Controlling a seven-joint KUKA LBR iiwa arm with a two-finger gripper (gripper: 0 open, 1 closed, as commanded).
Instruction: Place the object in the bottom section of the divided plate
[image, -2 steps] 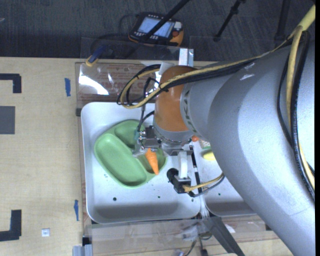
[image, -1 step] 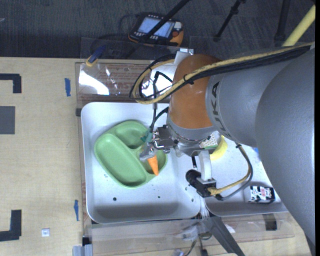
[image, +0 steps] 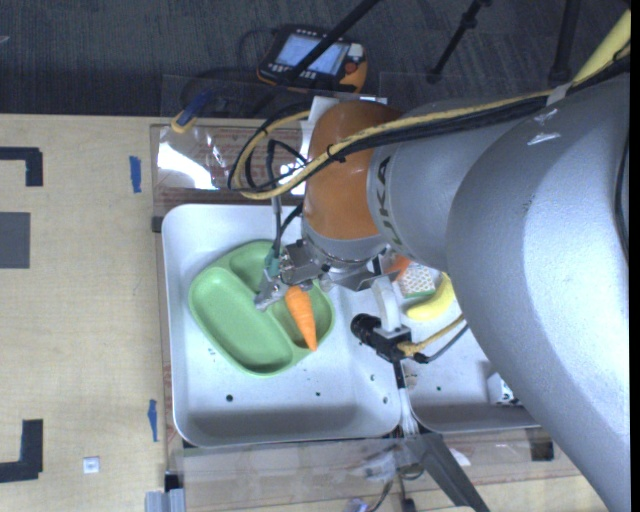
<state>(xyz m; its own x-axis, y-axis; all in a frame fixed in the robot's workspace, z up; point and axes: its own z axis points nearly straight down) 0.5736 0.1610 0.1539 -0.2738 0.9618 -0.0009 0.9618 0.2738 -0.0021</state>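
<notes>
Two white bins are being carried side by side by the surface. One green divided plate is being held in the left bin. One orange carrot is being gripped at its upper end by the hand, tilted over the plate's right section, beneath the bent arm.

The divided plate lies in the left bin on the worktop. A carrot rests at the plate's right edge, directly under the pincer, which hangs over the plate. In the right bin, beside the dividing wall, lies a sponge, partly hidden by the arm.
</notes>
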